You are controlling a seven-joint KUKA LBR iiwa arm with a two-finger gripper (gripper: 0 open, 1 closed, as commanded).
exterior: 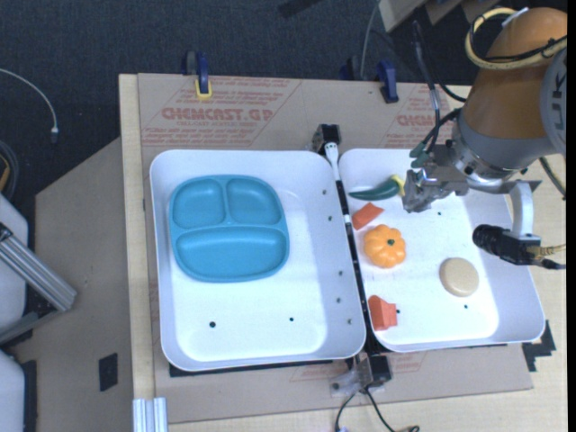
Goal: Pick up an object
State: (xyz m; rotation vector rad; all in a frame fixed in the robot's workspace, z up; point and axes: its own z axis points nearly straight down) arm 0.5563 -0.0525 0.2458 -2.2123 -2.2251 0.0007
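Two shallow white bins sit side by side, walls touching down the middle, on a brown board (270, 106) with red lettering. Two blue clamps (202, 72) pin the board at its far edge.

Left bin (180, 331): one blue divided plate (229, 228), three compartments, sitting in the far-left part. It's close to the left wall and well clear of the shared wall. The whole near strip of that floor is bare, so there's plenty of room.

Right bin (504, 313): five items, four of them crowded toward the shared wall.
- green pepper (376, 191) (toy, yellow tip) lies flat in the far-left part, its tip end pointing right toward the gripper.
- orange wedge (366, 215) is just nearer than the pepper, close to the shared wall and apart from it.
- small orange pumpkin (384, 247) is just nearer than the wedge, almost touching it, upright with its stem up.
- red block (382, 312) is in the near-left corner, tight to the wall with little clearance on that side.
- beige round disc (460, 276) sits alone mid-bin, with open floor all round it.

The gripper (418, 201) hangs over the far middle of the right bin, just right of the pepper's tip. I cannot tell from here whether they touch, and I cannot tell if the gripper is open or closed. Nothing shows held in it. The arm comes in over the far-right rim. The near-right floor of this bin is bare out to the wall.
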